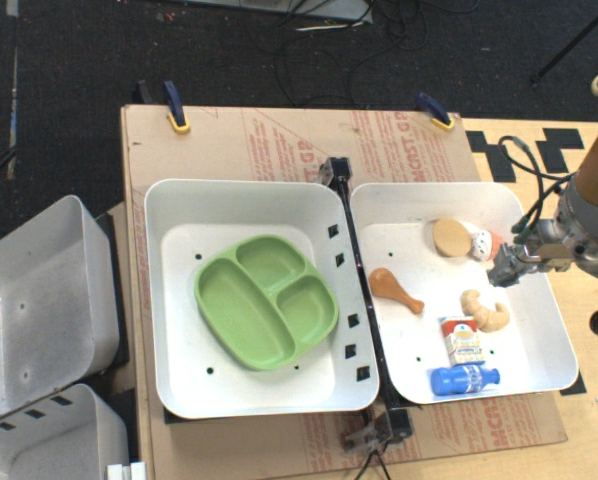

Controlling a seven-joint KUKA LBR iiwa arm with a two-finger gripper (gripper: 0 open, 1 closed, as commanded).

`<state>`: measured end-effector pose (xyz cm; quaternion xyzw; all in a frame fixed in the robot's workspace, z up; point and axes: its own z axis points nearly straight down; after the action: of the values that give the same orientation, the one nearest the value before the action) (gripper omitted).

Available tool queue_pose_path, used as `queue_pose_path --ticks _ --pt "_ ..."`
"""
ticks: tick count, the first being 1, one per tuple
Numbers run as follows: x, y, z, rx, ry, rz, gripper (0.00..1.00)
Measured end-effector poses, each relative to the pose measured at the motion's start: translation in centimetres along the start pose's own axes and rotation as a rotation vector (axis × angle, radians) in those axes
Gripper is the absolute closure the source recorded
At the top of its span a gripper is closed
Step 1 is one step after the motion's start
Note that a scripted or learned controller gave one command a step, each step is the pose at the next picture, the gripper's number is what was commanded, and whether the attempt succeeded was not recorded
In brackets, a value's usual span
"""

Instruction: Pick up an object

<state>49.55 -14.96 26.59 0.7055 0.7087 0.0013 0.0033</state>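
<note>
Green divided plate point(267, 300) in left bin point(169, 368), right bin point(554, 353) holds drumstick point(394, 288), croissant point(487, 310), blue bottle point(463, 379), red-white tube point(462, 340), gripper point(504, 268) at right rim near round toy point(457, 238), finger state unclear

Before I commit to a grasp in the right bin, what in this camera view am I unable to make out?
- Gripper: small and dark against the right bin's rim; finger state unreadable.
- Arm: cut off by the right edge of the camera view.
- Red-and-white tube and blue bottle: label print too small to read.
- Small item beside the tan round piece: too small to identify.
</note>
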Motion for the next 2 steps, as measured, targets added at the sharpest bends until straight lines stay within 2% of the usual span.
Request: queue_pose_path --ticks 1,2 --pt "5.2 1.9 1.5 0.007 0.004 -0.003 1.00" --pt "10.4 3.8 0.8 0.004 0.004 -0.004 1.00"
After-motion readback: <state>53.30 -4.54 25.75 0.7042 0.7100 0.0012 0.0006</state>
